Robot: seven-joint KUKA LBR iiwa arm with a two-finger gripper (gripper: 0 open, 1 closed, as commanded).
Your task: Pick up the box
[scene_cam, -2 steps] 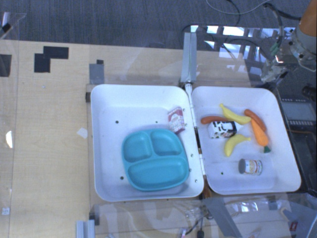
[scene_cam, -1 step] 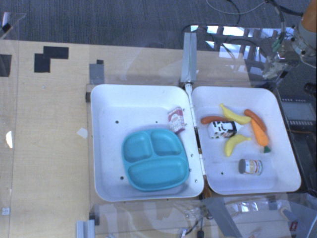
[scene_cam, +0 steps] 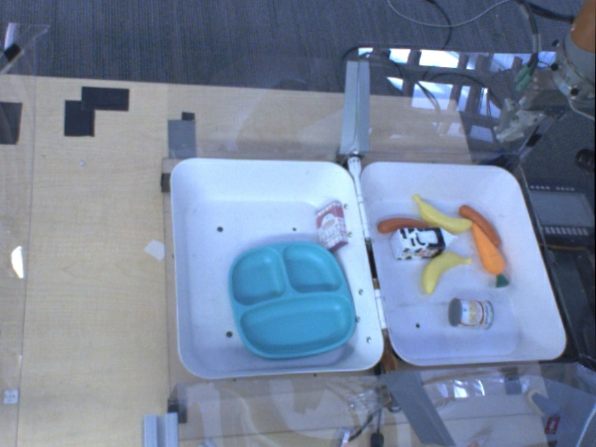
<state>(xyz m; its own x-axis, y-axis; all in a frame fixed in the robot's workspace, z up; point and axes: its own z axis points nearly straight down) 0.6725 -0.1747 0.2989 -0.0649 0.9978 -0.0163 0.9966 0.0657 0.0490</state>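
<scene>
Fingers (scene_cam: 515,124): at upper right, above bench beyond right bin's far edge; blurred against clutter, opening cannot be told. Nothing visibly between them.

Small red-and-white printed box (scene_cam: 331,225): in left white shallow bin (scene_cam: 200,250), near its right wall, tilted, just beyond far right corner of teal three-compartment plastic tray (scene_cam: 291,299).

Right white shallow bin (scene_cam: 526,277): two yellow bananas (scene_cam: 441,218), (scene_cam: 440,269); red sausage (scene_cam: 399,223); orange carrot (scene_cam: 490,251); black-and-white carton (scene_cam: 419,242) among them; small jar (scene_cam: 471,313) on its side, apart, nearer front.

Red box (scene_cam: 331,225) in left bin (scene_cam: 200,250) beside blue tray (scene_cam: 291,299), hand (scene_cam: 521,110) past right bin (scene_cam: 531,324)
</scene>
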